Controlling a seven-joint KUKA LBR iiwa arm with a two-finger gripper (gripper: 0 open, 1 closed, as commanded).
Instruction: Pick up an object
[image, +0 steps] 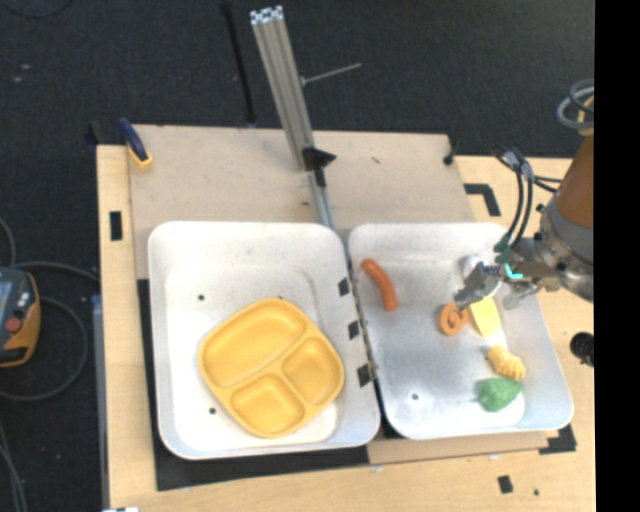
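The right bin (420, 385) holds an orange sausage (380, 284) near its left side, a small orange pretzel-like piece (452, 320), a pale yellow block (486, 318), a yellow ridged piece (505, 362) and a green lump (498, 393). My gripper (478, 285) reaches in from the right and hovers just above the pretzel piece and the yellow block. Nothing shows between its fingers.
The left bin (180, 260) holds a yellow divided plate (271, 367). A metal post (290, 100) rises from behind the bins. A blue and yellow clamp (135, 143) sits at the bench's back left corner. Cables hang at the right by the arm.
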